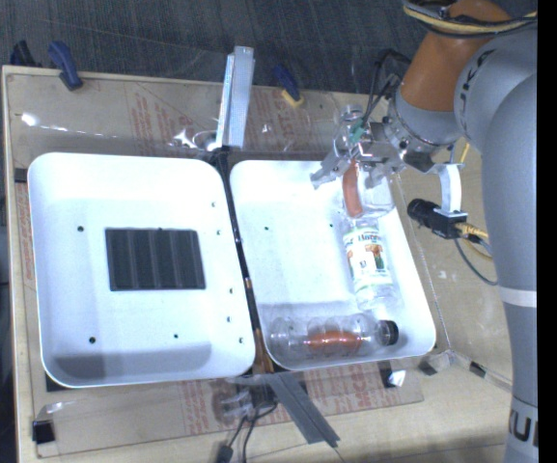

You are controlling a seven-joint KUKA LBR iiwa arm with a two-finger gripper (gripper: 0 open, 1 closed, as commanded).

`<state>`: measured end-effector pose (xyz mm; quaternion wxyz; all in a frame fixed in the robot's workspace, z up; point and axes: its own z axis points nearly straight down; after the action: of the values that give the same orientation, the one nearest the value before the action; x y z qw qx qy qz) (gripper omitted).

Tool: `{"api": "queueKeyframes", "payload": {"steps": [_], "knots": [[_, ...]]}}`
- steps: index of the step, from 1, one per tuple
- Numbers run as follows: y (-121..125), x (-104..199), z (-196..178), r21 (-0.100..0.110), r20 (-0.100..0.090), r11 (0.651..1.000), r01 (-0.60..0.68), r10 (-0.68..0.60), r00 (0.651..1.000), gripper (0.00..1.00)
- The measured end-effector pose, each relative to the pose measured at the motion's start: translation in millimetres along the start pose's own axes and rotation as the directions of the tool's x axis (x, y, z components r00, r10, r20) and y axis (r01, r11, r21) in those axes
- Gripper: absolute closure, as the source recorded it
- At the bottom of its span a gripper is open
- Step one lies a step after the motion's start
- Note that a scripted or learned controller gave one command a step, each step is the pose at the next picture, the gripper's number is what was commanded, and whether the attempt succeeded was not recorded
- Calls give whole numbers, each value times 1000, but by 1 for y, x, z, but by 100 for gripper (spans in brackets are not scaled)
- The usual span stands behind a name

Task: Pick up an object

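end effector (353, 167): over right bin (288, 258) far edge, opening cannot be told | labelled clear bottle (370, 258): lying along right wall | second clear bottle (331, 336): lying along near wall

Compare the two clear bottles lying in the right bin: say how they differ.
The labelled bottle lies lengthwise along the right bin's far right wall; the bottle with reddish contents lies crosswise along its near edge. The labelled bottle carries a white printed label; the other shows none, with a dark cap pointing right. Both are clear plastic, lying on their sides.
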<state>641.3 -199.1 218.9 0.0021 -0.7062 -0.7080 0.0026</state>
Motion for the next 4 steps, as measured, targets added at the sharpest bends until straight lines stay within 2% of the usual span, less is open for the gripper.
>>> {"api": "queueKeyframes", "payload": {"steps": [1,2,3,4], "knots": [[-6,-9,36,-1,-1,984,178,-178,984,0],[-15,25,111,-2,-1,969,247,-247,969,0],[-11,18,127,-3,-1,958,287,-287,958,0],[-11,18,117,-1,0,956,292,-292,956,100]]}}
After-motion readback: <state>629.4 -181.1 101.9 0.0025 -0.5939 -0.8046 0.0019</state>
